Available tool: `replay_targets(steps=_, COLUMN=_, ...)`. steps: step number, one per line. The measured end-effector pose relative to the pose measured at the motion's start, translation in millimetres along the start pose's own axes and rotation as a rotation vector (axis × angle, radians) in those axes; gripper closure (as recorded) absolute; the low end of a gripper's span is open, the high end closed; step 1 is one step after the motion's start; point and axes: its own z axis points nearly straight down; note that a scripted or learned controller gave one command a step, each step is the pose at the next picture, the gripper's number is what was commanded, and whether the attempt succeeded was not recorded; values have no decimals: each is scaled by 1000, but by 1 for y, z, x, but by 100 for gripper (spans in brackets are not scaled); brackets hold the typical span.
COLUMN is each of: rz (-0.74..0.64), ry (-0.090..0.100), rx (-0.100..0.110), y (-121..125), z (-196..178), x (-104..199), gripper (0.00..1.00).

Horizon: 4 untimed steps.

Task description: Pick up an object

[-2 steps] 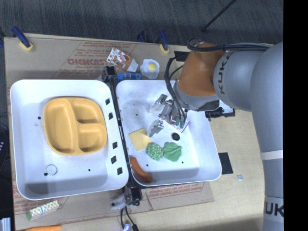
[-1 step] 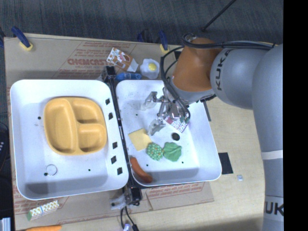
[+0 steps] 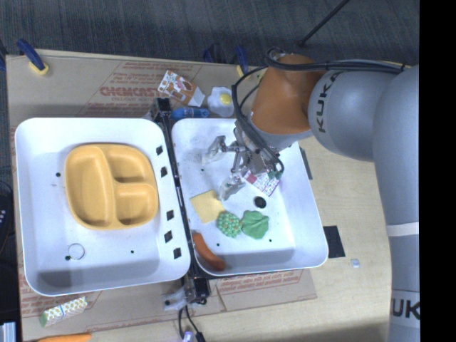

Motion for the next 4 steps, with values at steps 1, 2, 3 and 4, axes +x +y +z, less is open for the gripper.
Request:
replay_targets(steps=1, rz=-89, ry=5, rx=-2, y=-25, z=0, x=38, gripper=0)
replay_targets(steps=2, rz=-382, ry=6, rx=-4, y=13, z=1, x=31, gripper=0)
replay_targets(steps=3, rz=-711, ry=2, rx=-2, y=21, z=0, x=29, gripper=0)
replay_targets(steps=4, rz=-1054, ry=2, rx=-3, y=28, z=-15, x=37, gripper=0)
